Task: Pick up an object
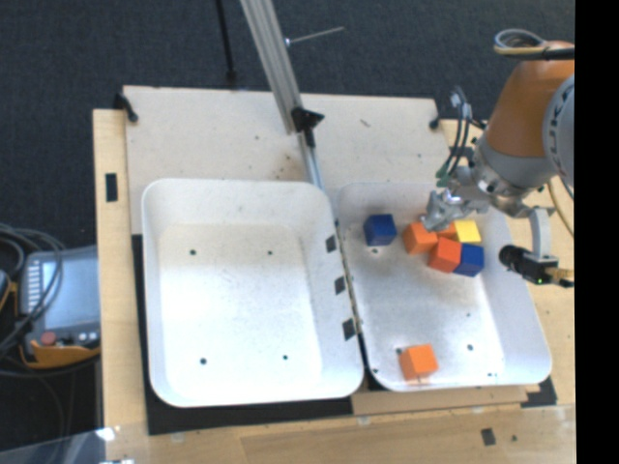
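Note:
The right bin (pixel 513 351) holds several small blocks. A blue block (pixel 380 229) lies near its far left. A cluster sits at the far right: an orange block (pixel 420 238), a red-orange block (pixel 446 255), a yellow block (pixel 468 231) and a dark blue block (pixel 471 260). Another orange block (pixel 419 361) rests near the front edge. My gripper (pixel 444 211) hangs just over the far side of the cluster, above the orange and yellow blocks. Nothing shows between its tips.
The left bin (pixel 160 259) stands beside the right one, with a thin divider between them. A slanted aluminium rail (pixel 276 56) rises from the back of the bench. A grey pendant (pixel 53 293) and cables lie off the bench to the left.

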{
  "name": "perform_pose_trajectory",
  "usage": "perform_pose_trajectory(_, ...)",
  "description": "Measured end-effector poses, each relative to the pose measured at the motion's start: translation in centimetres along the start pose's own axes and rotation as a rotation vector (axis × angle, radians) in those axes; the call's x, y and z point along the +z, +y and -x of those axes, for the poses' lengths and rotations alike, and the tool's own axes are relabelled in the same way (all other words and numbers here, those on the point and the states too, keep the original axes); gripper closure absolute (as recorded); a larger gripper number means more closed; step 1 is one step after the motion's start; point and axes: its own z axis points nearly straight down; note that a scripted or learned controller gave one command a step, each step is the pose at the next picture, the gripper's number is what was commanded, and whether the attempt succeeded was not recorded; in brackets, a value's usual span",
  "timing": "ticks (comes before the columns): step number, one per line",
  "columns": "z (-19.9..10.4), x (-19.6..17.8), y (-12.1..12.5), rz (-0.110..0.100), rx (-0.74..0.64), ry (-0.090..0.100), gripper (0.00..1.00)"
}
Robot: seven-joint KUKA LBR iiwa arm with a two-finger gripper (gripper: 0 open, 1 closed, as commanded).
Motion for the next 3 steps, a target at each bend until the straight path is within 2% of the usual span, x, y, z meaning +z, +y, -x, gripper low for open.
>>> perform_pose_trajectory(1,0.7,-4.6,0.8,-0.003,-0.002,-0.001,1.00)
perform_pose_trajectory(2,0.8,-7.2,0.9,-0.003,-0.004,0.001,1.00)
perform_pose_trajectory(3,-3.2,-6.6,-0.3,-0.007,-0.001,0.000,1.00)
